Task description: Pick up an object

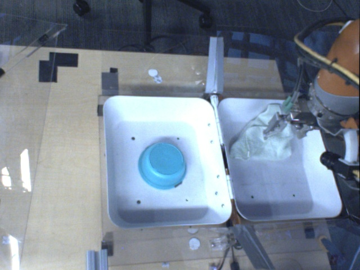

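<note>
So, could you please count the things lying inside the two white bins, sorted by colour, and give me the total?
Blue: 1, the blue bowl, upside down in the left bin.
Pale white-green: 1, the crumpled cloth in the right bin, under the gripper.
Total: 2
</note>
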Tool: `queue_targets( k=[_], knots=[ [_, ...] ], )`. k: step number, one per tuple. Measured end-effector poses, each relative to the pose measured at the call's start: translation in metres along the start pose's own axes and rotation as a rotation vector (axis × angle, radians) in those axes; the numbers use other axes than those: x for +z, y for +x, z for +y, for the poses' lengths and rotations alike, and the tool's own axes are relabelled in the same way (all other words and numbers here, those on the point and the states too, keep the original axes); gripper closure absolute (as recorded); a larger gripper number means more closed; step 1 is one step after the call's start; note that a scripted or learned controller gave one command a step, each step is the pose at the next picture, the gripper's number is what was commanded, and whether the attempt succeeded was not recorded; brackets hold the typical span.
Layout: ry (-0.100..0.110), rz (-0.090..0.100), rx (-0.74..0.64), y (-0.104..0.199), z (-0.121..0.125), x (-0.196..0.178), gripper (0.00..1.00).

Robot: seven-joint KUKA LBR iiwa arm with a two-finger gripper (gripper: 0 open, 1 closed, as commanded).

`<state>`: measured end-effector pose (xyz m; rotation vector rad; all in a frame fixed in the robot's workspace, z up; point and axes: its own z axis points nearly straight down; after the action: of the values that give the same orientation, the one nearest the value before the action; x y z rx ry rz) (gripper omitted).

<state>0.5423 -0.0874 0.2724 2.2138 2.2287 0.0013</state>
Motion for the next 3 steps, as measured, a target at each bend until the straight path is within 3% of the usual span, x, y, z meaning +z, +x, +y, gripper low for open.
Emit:
queue_targets(
  k=[1, 3],
  knots=[
    [-0.004, -0.001, -0.091, -0.0147, 0.0355, -0.0063, 0.00],
    [-0.004, -0.001, -0.091, -0.0147, 0.0354, -0.0063, 0.00]
  ],
)
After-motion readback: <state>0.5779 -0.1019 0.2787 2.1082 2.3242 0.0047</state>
